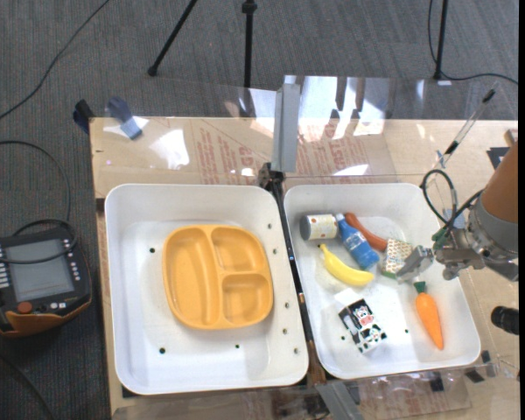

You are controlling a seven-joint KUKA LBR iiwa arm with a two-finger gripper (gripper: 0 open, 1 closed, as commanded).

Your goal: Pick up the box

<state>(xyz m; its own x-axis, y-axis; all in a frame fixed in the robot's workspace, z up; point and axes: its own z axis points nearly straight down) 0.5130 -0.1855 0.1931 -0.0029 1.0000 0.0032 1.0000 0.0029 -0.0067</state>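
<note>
Camera view, looking down on two white bins on the table: the left bin (127, 234) holds a yellow divided plate (217, 276); the right bin (402, 195) holds the box (364, 325), a small white carton with a black cow-like pattern, lying flat near the bin's front wall, just in front of a banana (346, 268). Also in the right bin are a can (318, 227), a blue bottle (357, 245), a reddish sausage-shaped item (372, 232), a patterned wedge-shaped piece (397, 258) and a carrot (430, 319). The pincer (417, 264) hangs at the bin's right side, touching or just above the patterned piece, well apart from the box; whether its fingers are parted or closed cannot be told, and nothing is seen held. The step in hand is judged to be the approach: the arm should travel toward the front of the bin, centre over the box, turn the fingers across the carton's narrow width, and descend clear of banana and carrot. No print on the box or can is legible; faint reversed red lettering shows on the table (236, 151) behind the bins, unreadable.
</note>
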